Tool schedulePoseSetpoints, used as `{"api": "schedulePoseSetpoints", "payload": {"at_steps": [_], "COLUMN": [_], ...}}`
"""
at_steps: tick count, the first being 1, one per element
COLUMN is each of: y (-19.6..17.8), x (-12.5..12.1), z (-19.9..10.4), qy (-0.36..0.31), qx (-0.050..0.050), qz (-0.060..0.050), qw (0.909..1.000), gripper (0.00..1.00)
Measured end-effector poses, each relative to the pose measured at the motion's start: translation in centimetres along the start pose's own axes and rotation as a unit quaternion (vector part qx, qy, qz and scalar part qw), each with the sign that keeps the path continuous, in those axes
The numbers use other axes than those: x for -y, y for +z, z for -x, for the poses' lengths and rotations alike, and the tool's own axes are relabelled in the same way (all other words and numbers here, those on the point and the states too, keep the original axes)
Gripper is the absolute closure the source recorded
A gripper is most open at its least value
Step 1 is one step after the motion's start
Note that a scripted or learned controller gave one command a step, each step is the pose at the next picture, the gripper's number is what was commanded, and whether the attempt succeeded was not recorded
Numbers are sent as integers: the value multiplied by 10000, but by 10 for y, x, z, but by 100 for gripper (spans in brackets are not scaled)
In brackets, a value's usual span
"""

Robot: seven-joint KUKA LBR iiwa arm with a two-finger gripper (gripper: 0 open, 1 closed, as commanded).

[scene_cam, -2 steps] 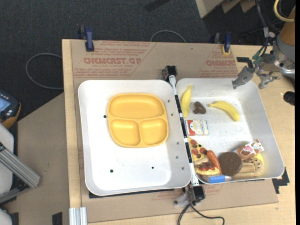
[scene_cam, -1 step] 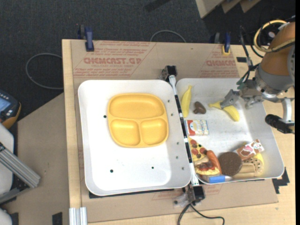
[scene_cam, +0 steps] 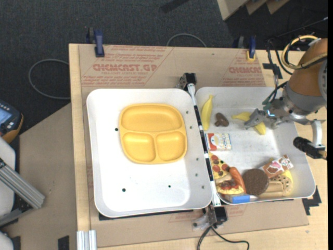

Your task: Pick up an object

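The right bin (scene_cam: 307,178) holds several toy foods. A yellow banana (scene_cam: 207,111) lies along its left wall, with a small brown piece (scene_cam: 222,120) beside it. Nearer the bin's back right sit a yellow wedge (scene_cam: 241,117) and a second small yellow piece (scene_cam: 260,129). My gripper (scene_cam: 258,121) is low over these two yellow pieces, between them, with the orange-banded arm (scene_cam: 307,79) reaching in from the right. A white and red card (scene_cam: 219,141) lies mid-bin. A pizza slice (scene_cam: 220,170), a carrot (scene_cam: 237,177), a brown cookie (scene_cam: 255,181) and other snacks crowd the front.
The left bin (scene_cam: 104,155) holds a yellow three-part plate (scene_cam: 153,132). A black clamp (scene_cam: 188,80) sits where the two bins meet at the back. Blue clamps (scene_cam: 97,39) pin the cardboard base. Cables loop around the bench's far edge.
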State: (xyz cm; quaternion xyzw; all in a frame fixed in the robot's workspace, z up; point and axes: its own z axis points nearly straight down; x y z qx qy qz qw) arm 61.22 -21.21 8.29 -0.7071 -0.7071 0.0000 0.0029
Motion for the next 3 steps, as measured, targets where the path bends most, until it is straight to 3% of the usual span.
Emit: {"api": "schedulePoseSetpoints", "payload": {"at_steps": [1,2,3], "y": [-13,-2,-109], "x": [-1,-23,-19], "z": [0,-97,-197], "qy": [-5,-49,-59], "qx": [14,6,1], "qz": [23,8,82], "qw": [10000,10000,9999], "gripper": [100,100,100]}}
